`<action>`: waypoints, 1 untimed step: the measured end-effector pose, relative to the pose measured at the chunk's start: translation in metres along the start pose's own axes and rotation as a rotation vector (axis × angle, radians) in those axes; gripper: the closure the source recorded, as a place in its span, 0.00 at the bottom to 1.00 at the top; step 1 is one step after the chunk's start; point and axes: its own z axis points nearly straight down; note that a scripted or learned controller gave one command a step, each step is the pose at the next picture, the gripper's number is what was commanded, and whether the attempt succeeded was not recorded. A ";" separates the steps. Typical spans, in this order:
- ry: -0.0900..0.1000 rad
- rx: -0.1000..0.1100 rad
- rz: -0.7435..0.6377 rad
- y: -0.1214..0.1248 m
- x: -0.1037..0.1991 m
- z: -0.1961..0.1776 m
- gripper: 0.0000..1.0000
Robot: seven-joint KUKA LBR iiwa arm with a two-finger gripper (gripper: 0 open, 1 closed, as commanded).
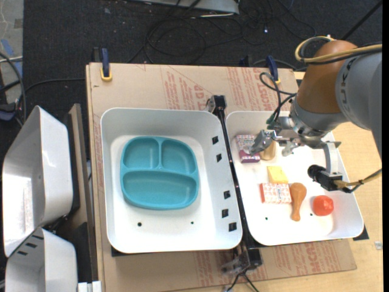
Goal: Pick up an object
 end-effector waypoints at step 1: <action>-0.001 -0.002 0.002 0.002 -0.008 0.047 0.00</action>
